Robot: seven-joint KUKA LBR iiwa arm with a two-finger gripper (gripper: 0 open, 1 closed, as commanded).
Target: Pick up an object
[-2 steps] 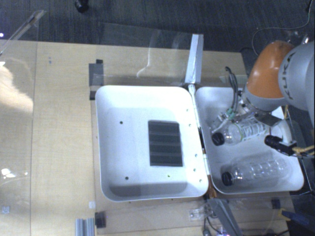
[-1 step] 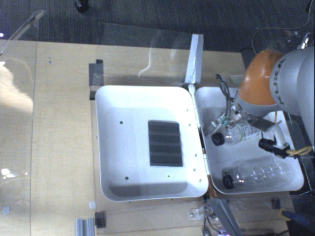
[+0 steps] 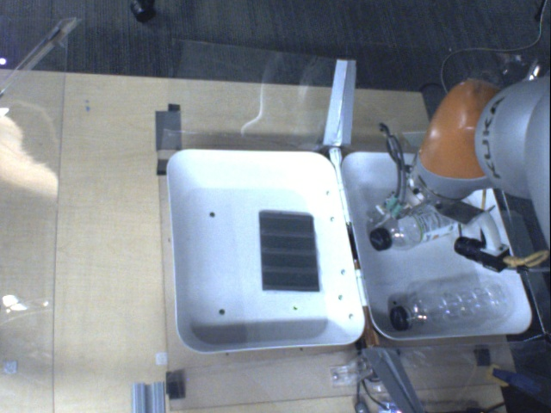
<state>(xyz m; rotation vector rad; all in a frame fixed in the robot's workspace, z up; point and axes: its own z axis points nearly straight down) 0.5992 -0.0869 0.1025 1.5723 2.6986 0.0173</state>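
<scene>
Clear plastic bottle with black cap (image 3: 411,229) lying on its side near middle of right white bin (image 3: 366,179), cap pointing toward bin's left wall. Gripper (image 3: 405,203) hanging just above bottle, at its upper side; jaw state impossible to tell, wrist hiding them. Grey arm with orange band (image 3: 465,140) reaching in over bin's right edge. Second clear plastic bottle, black-capped (image 3: 448,305), lying along bin's near edge. Black ribbed rectangular block (image 3: 289,250) lying at centre of left white bin (image 3: 194,231).
</scene>
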